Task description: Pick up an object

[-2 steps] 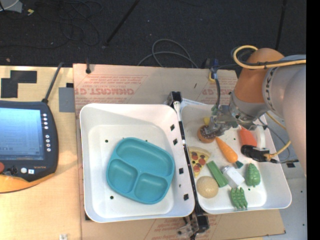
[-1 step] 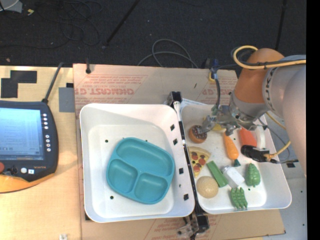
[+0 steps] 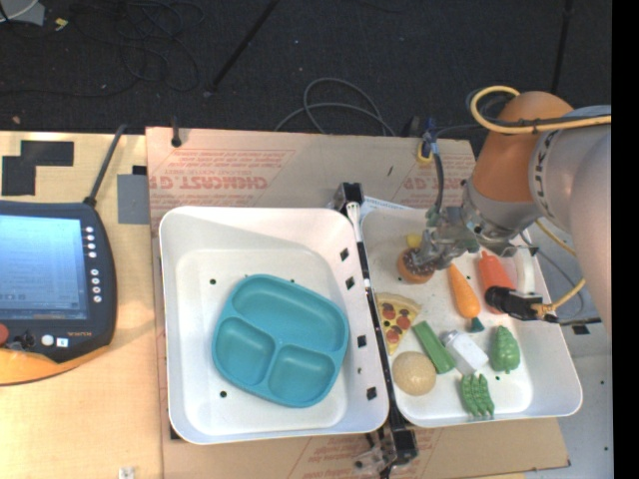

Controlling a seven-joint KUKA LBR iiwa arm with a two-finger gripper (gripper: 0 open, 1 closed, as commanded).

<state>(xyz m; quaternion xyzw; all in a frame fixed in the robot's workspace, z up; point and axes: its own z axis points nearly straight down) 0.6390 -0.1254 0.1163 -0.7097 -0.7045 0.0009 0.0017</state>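
Note:
My gripper (image 3: 431, 250) hangs low over the back left part of the right bin (image 3: 544, 372), directly above or touching a small brown round toy (image 3: 412, 265). A small yellow piece (image 3: 414, 239) lies just behind it. To the gripper's right lie an orange carrot (image 3: 462, 290) and a red-orange toy (image 3: 494, 267). Nearer the front are a pizza slice (image 3: 396, 317), a green stick (image 3: 432, 345), a cream ball (image 3: 413, 373), a white bottle (image 3: 465, 349), a green pepper (image 3: 504, 349) and a green ridged toy (image 3: 476, 394).
The left bin (image 3: 250, 238) holds a teal divided plate (image 3: 280, 339). A raised divider (image 3: 361, 297) separates the two bins. A tablet with a lit screen (image 3: 45, 277) rests on the bench at far left. Cables trail behind the bins.

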